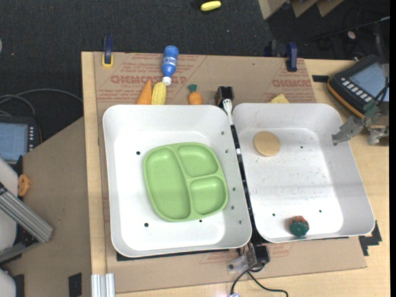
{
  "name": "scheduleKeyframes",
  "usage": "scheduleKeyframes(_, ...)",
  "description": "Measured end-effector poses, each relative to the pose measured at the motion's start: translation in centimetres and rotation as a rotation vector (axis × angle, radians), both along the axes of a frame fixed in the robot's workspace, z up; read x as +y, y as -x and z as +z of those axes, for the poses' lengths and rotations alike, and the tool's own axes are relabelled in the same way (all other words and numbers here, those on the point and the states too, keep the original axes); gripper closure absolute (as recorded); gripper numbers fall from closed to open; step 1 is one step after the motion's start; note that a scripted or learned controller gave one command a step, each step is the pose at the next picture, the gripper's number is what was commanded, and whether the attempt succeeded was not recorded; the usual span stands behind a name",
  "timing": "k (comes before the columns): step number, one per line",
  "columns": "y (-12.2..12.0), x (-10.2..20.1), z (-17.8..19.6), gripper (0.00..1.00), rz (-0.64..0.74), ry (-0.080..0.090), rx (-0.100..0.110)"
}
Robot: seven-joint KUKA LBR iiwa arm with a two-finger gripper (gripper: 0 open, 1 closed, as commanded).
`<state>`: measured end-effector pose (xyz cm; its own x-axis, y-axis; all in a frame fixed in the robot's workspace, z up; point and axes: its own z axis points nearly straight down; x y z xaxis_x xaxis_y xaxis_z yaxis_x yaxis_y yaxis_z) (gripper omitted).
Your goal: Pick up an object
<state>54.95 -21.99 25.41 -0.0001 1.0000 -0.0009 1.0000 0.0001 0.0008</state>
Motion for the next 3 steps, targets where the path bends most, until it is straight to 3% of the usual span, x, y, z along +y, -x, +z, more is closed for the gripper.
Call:
scheduleKeyframes(1, -0.9, 4.6, -17.0, 0.00, 0.004, -0.006, 0.011)
scheduleKeyframes(2, -3.8, 11.3, -17.0, 0.00, 0.007, -0.002, -0.002)
scheduleKeyframes(3, -11.8, 8.3, -16.8, 0.00, 0.003, 0.003, -0.008)
